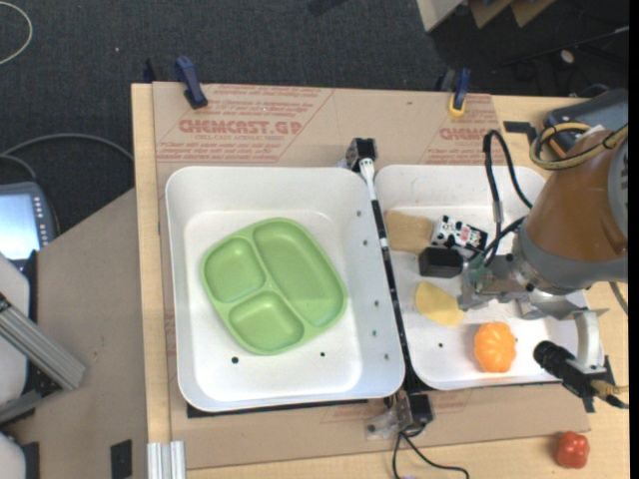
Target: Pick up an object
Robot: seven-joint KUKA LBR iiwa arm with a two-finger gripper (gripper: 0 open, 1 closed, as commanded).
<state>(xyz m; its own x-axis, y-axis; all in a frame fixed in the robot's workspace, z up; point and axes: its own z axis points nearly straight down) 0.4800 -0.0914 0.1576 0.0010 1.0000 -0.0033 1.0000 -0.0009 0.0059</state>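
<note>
In the right bin point(439, 362) lie several objects: a tan block point(404, 231), a small black-and-white item point(457, 234), a black piece point(439, 261), a pale yellow lump point(437, 303) and an orange fruit-like ball point(494, 346). My gripper point(472, 285) hangs low over this bin, just right of the yellow lump and the black piece, and above-left of the orange ball. The grey wrist and the orange band point(574, 213) hide the bin's right part. Nothing shows as held.
The left bin point(190, 267) holds a green divided plate point(274, 284). A red object point(571, 449) lies on the bench beyond the right bin's front corner. Black cables point(493, 183) run over the right bin. Clamps point(190, 80) hold the board's far edge.
</note>
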